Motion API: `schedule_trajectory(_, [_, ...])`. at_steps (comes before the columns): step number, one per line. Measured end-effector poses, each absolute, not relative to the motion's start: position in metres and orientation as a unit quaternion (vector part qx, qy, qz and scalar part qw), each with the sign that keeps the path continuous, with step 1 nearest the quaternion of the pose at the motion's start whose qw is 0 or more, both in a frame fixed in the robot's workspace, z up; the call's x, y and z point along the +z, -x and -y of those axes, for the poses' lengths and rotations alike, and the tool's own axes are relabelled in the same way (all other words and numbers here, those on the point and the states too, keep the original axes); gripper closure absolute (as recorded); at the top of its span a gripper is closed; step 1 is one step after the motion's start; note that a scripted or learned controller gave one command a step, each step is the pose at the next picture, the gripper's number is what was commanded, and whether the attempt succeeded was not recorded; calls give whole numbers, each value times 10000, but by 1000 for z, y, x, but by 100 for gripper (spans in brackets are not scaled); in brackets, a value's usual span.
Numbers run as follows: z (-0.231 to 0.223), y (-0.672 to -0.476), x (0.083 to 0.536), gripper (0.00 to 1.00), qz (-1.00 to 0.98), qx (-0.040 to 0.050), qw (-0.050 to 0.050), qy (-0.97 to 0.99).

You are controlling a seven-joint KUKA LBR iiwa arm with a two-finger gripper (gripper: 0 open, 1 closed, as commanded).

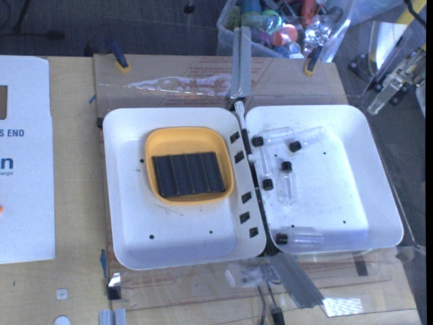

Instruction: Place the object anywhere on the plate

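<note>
Seemingly done: dark ribbed slab (189, 175) lies flat on yellow plate (157, 145) in L bin (128, 239), long axis left-right; gripper (379, 99) well apart, upper R, past R bin (338, 198); open/closed state can't tell.

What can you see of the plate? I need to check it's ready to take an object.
The plate is yellow-orange, squarish with rounded corners and a raised rim, and looks like plastic. It lies flat in the left bin, towards that bin's back and right. A dark, ribbed rectangular slab lies on it, tilted slightly, covering most of the well. Bare yellow shows along the back and the rim.
</note>
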State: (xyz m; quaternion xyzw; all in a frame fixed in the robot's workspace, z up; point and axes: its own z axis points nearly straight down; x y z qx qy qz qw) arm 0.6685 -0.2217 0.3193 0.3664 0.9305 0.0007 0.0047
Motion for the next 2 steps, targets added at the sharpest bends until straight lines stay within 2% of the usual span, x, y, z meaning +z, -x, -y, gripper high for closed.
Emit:
schedule_trajectory(1, [221, -670, 331, 100, -9304, 15, 92, -3663])
schedule_trajectory(2, [222, -663, 423, 100, -9684, 2, 57, -2492])
